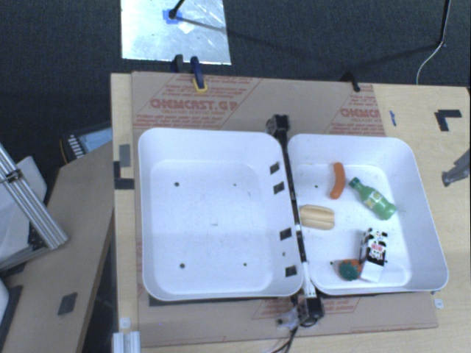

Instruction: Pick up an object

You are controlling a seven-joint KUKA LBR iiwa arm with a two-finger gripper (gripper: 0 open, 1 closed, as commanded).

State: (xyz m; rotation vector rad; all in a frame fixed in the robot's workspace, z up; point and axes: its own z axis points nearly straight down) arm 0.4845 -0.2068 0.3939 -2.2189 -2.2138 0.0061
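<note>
- The hand point(458, 170) shows as a grey tip at the right edge, beyond the right bin point(419, 190); its state cannot be told.
- In that bin lie an orange sausage point(337, 179), green bottle point(372, 198), bread roll point(317, 216), cow toy point(375, 250) and a green-orange piece point(349, 270).
- The left bin point(158, 153) sits beside it on the desk point(412, 98).

Two shallow white bins sit side by side on the worktop point(412, 101), touching along a middle seam: the left bin point(213, 215) and the right bin point(419, 219). Beneath them lies a cardboard sheet point(221, 98) printed with red lettering. Beyond the worktop, a shiny metal plate point(174, 20) rests on dark carpet point(51, 50). An aluminium frame rail point(29, 204) slants at the left edge.
</note>
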